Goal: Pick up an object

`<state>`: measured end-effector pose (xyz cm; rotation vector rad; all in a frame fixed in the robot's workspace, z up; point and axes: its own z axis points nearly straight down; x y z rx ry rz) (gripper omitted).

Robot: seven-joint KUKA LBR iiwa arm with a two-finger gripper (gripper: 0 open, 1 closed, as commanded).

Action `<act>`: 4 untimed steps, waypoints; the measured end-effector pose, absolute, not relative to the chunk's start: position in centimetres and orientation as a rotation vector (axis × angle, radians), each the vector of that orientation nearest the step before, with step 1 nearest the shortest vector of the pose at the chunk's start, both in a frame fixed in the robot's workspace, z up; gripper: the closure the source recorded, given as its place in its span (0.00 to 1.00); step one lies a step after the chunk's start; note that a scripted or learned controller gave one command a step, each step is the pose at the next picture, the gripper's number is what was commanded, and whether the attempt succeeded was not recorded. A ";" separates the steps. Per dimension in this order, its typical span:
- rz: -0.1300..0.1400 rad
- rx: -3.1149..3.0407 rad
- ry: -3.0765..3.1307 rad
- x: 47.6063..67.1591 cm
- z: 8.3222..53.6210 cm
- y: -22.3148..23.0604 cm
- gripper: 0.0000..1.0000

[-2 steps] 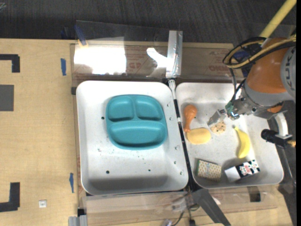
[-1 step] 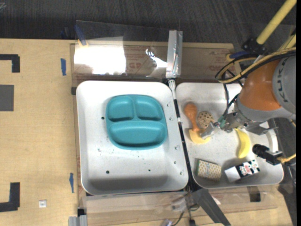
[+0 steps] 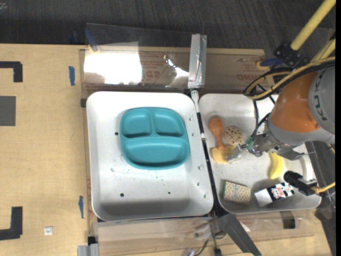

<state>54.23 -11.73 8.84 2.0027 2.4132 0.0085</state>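
So the bench (image 3: 42,143) is just the base for everything, and I'll use the right bin (image 3: 234,103) as the anchor since that's where the action is. The left bin (image 3: 101,159) sits flush against its left wall, probably so stuff can get moved across easily, and it carries a teal divided plate (image 3: 154,136) lying flat, well away from any picking.

The arm (image 3: 298,111) comes in over the right bin's right side, orange band and all, with part of a grey logo showing at the frame edge; looks like "KU", can't read more. Its gripper (image 3: 246,145) is down near the middle of that bin, but honestly I cannot tell if it's spread or pinched, too small and cluttered.

Candidates are all inside the right bin: an orange carrot-shaped toy (image 3: 216,128) toward its left wall, a round speckled cookie (image 3: 232,134) right beside it, a yellowish lump (image 3: 219,154) just below. My guess is one of these is the target, since the gripper sits just beside them. A banana (image 3: 275,166) lies under the arm, a patterned pouch (image 3: 236,192) by the near wall, and a black-and-white carton (image 3: 274,193) next to it; print unreadable.
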 end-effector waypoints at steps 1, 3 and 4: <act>0.003 1.986 2.433 49.6 14.1 -12.0 0.00; 0.002 1.987 2.435 49.6 14.9 -11.9 0.00; 0.000 1.954 2.459 53.3 14.5 -16.2 0.00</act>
